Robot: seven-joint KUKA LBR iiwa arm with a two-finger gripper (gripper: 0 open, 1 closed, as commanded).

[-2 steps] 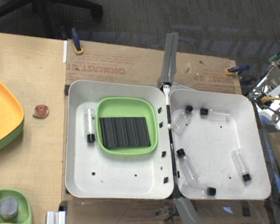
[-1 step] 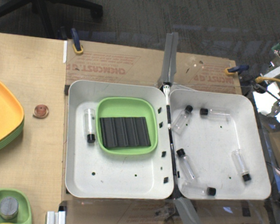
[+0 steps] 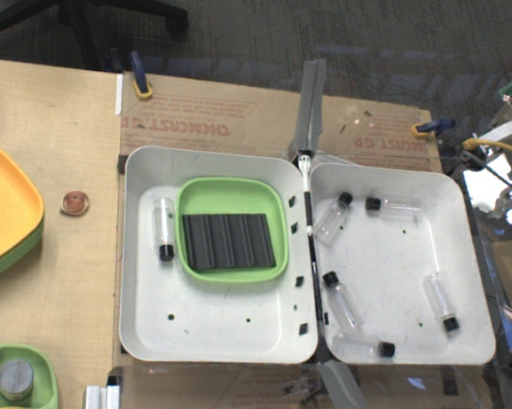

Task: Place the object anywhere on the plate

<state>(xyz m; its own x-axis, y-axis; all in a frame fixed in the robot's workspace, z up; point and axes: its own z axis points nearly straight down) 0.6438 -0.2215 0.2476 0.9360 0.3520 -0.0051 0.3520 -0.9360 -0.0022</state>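
the green plate (image 3: 235, 201) holds a dark ridged slab (image 3: 230, 241), a vial (image 3: 162, 227) lies beside it unplaced, and i cannot tell the claw's state.

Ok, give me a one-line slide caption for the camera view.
Green plate holding a dark ridged block in the left bin, a clear vial beside it; more vials lie in the right bin.
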